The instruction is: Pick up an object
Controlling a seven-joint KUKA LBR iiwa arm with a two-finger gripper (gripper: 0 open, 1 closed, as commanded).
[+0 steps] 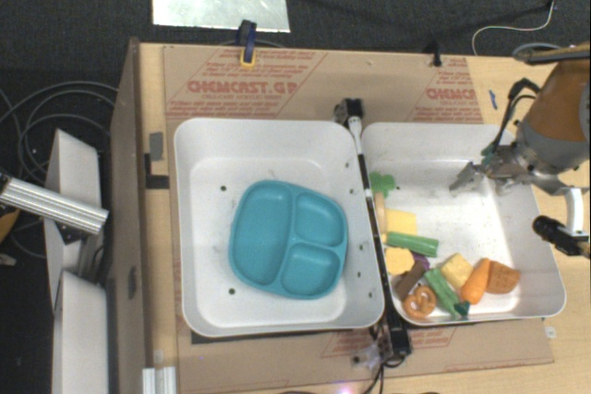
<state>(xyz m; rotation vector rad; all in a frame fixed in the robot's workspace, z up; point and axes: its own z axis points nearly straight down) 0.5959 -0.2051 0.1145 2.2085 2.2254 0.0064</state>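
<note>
My gripper (pixel 482 180) hangs over the upper right part of the right bin (pixel 434 148), with its fingers spread open and nothing between them. Several toy foods lie heaped along the bin's left and front sides, below and left of the gripper. Among them are a yellow block (pixel 401 222), a green cucumber (pixel 412 243), an orange carrot (pixel 475 281), a brown bread piece (pixel 501 277) and a pretzel (pixel 420 302). A small green piece (pixel 381 185) sits by the divider.
The left bin (pixel 212 152) holds a teal divided plate (pixel 288 238). A clamp (pixel 351 113) stands at the top of the divider between the bins. Bare white floor lies under the gripper. A cable (pixel 517 23) runs behind the bench at the right.
</note>
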